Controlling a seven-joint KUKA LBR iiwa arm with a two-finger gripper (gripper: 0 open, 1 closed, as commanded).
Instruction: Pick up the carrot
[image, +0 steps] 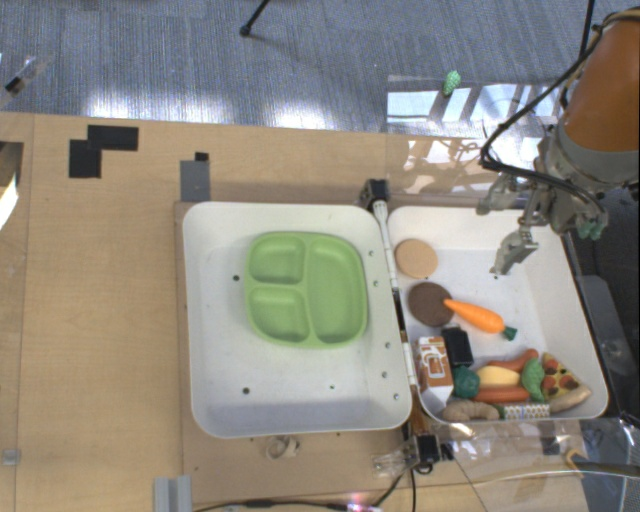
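The orange carrot (475, 316) with a small green tip lies on its side in the middle of the right bin (470, 235), just right of a dark brown disc (430, 303). My gripper (512, 250) hangs over the bin's upper right part, above and slightly right of the carrot and apart from it. Nothing is seen in its grasp. The grey arm with its orange band comes in from the top right corner.
The right bin also holds a tan disc (416, 257), a black block (458, 347), a small box (433, 362), and a heap of toy foods (505, 382) along its near edge. A green divided plate (305, 288) sits in the left bin (215, 330).
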